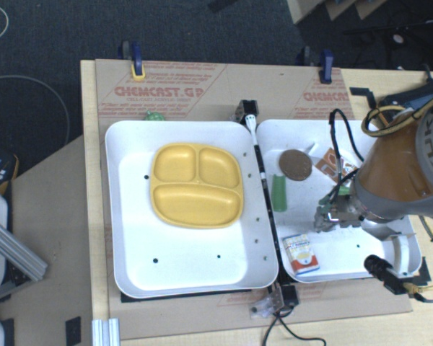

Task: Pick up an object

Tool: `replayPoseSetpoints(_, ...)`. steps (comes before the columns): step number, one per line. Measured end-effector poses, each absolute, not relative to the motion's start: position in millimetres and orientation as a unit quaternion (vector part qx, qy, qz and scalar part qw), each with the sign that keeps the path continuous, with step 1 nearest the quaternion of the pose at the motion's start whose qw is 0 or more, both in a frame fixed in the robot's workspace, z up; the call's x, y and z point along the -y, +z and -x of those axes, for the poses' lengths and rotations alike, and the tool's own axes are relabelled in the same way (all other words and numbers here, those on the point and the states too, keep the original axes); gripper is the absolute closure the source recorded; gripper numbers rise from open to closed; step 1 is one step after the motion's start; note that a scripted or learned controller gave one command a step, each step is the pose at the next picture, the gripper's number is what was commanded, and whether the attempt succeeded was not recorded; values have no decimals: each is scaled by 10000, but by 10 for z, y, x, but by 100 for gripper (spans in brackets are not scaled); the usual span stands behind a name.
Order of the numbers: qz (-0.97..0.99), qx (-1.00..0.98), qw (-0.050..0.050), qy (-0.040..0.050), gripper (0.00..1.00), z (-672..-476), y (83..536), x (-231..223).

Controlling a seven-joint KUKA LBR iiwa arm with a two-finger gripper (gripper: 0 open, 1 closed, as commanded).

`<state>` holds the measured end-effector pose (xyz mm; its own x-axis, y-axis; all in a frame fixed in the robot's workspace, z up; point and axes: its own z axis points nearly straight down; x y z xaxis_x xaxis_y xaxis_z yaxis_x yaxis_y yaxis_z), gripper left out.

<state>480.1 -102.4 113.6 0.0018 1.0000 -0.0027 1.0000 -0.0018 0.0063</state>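
Observation:
The right bin [350,265] holds a brown round disc [296,165], a green oblong piece [278,192], a small white and red packet [301,254] near its front edge, and a small orange and white item [328,164] behind the disc. My gripper [330,217] hangs low over the middle of the right bin, right of the green piece and above the packet. The arm's orange band [393,164] covers the bin's right part.
The left bin [130,215] holds a yellow divided plate [197,184]. A black divider strip [261,179] runs between the bins. Blue clamps [136,55] [326,65] hold the cardboard at the bench's back edge. Black cables loop above the arm [339,132].

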Motion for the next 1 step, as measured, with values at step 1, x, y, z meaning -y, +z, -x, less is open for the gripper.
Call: replayPoseSetpoints(1,-7025,-7117,10,44,100,-4810,1884,-13)
